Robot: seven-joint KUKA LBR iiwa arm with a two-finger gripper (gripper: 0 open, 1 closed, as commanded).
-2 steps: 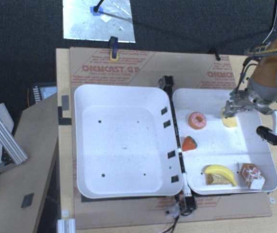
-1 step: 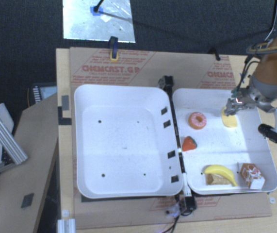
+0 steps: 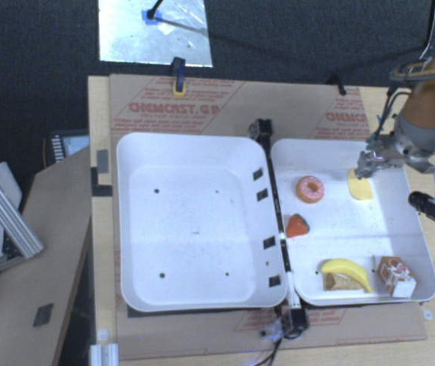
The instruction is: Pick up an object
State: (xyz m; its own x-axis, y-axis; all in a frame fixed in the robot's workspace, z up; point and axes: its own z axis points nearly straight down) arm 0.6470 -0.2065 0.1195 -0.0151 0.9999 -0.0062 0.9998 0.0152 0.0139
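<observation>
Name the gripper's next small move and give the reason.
Probably lower straight down onto the yellow piece. The gripper sits at that piece's upper edge in the right bin, and nothing shows between its fingers; the donut lies farther left.

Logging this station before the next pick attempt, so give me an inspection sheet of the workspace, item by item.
Surface: two white bins; left bin, right bin, on a printed cardboard sheet.
Job's things: in the right bin, a pink donut, a red strawberry, a pale yellow piece, a banana over a brown piece, a small box.
Clutter: yellow clamp at the sheet's far edge.
Tool: tool poised at the pale yellow piece; grip unclear.
Cables: black cable above the arm; wires below the bins.
Surroundings: metal plate on dark carpet.
</observation>
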